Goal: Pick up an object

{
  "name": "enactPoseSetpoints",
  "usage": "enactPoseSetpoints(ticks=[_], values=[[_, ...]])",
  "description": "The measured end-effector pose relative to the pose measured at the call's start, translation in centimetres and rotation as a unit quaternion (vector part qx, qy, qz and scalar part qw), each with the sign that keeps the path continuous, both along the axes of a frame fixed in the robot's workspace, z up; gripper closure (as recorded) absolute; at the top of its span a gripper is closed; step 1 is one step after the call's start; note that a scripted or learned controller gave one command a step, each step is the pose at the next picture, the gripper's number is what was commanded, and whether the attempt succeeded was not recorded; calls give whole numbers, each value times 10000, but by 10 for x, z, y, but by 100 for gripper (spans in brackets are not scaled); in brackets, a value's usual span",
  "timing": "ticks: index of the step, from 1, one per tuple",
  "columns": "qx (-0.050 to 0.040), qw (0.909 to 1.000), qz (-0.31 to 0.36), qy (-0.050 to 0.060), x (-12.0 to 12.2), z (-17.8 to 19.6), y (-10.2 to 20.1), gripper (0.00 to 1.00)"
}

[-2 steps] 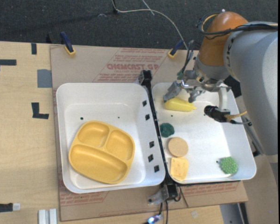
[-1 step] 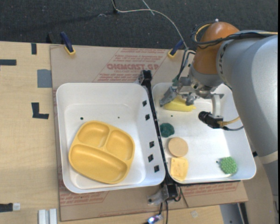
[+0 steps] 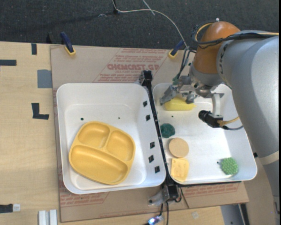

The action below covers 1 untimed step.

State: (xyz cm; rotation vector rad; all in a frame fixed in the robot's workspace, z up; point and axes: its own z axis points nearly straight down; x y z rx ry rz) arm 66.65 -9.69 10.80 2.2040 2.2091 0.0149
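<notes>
My gripper (image 3: 180, 96) is low in the far left corner of the right bin (image 3: 239, 139). It stands open, with a finger on either side of the top edge of a yellow block (image 3: 179, 105) that lies on the bin floor. The block's far side is hidden under the gripper, and I cannot tell whether the fingers touch it. Nearer the front along the bin's left side lie a dark green round piece (image 3: 167, 130), a tan disc (image 3: 179, 147) and a pale yellow wedge (image 3: 180, 169). A light green bumpy ball (image 3: 229, 166) sits at the front right.
The left bin (image 3: 65, 97) holds a yellow divided plate (image 3: 102, 152). A black divider (image 3: 152, 121) runs between the bins. The grey arm and its orange band (image 3: 215, 39) hang over the right bin's far right side. A black cable plug (image 3: 210, 118) sticks out below the wrist.
</notes>
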Motion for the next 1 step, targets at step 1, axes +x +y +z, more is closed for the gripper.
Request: enactPoseSetpoints(ticks=[1], values=[[32,10000,22,-2,1,10,5,100]])
